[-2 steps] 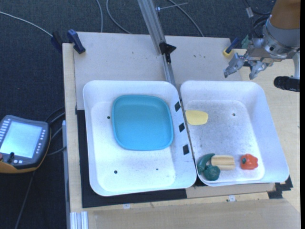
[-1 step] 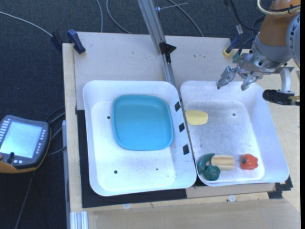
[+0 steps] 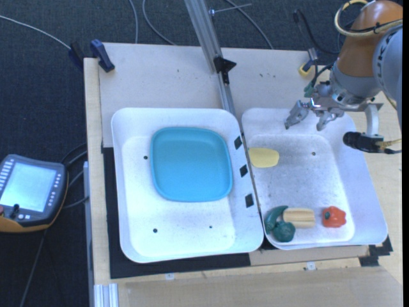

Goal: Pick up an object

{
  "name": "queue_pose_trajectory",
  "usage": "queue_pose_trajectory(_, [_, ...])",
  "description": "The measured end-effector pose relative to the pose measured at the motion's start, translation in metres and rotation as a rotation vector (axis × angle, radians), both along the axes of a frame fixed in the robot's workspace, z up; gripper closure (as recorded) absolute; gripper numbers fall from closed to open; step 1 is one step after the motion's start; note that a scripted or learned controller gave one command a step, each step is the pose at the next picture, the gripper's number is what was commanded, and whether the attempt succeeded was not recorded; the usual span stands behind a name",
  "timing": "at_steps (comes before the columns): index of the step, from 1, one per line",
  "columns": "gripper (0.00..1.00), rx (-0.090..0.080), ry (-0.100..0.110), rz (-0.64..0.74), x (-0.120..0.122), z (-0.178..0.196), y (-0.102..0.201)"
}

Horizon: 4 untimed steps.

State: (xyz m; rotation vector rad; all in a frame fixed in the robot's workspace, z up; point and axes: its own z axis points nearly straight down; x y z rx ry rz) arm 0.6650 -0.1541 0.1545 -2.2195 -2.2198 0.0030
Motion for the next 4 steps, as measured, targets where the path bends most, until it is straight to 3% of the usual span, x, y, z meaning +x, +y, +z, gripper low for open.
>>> queue_pose_trajectory(1, [0.0, 0.0, 0.0, 0.0, -0.001, -0.052, 0.0])
queue_pose_trajectory(2, [1.0, -0.001, -0.005, 0.001, 0.001, -0.039, 0.0])
queue_pose_trajectory(4, [1.0, -0.001, -0.008, 0.0, -0.009, 0.06, -0.008])
